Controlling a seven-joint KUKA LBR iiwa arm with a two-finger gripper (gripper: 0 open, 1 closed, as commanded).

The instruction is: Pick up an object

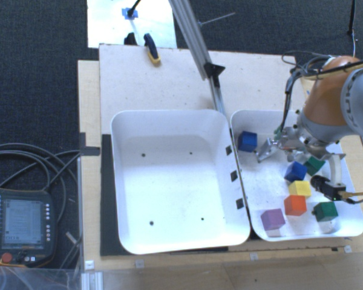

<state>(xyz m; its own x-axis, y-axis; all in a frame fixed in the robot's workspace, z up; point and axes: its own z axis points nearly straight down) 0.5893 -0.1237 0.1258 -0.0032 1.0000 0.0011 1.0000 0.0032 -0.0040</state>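
Camera view, nearest edge first: the right bin (351, 225) holds a purple cube (272, 219), an orange cube (295, 205) and a green cube (325, 211); farther in lie a yellow cube (300, 188) and a blue cube (295, 171). These look light, rigid, smooth blocks, best pinched across opposite flat faces. Above them hangs the gripper (292, 142); whether it is wide or narrow, I cannot tell. Farthest, another blue cube (248, 141) sits apart.

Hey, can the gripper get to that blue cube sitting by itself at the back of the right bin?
Probably yes. The blue cube stands apart from the other blocks, and the gripper hovers just beside it with nothing between them.
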